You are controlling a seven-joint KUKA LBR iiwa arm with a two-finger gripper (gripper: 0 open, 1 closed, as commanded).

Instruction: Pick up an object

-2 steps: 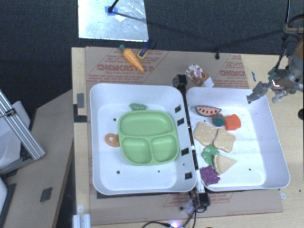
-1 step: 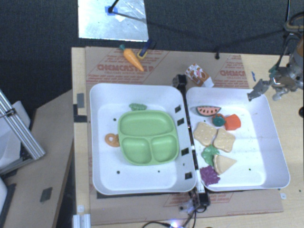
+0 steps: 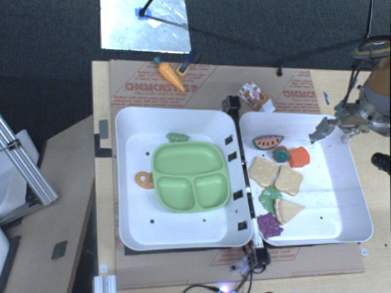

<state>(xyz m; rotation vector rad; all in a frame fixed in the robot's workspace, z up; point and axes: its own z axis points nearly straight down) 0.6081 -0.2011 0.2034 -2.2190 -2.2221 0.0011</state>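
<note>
The camera looks down on two white bins side by side on the bench. The left bin holds a green divided plate near its middle, with a small green leafy piece touching the plate's far edge and a small orange pretzel just beside its left edge.

The right bin holds a cluster of toy food toward its left half: a watermelon slice, a teal round piece touching an orange block, two tan crackers side by side, a green leafy piece, a pale wedge and a purple bunch near the front wall.

The arm reaches in from the right, and its gripper hangs over the far right part of that bin, well apart from the food. Its fingers seem slightly spread with nothing between them, though they are small and dim.

Behind the bins lie a toy carrot and a small patterned packet.
</note>
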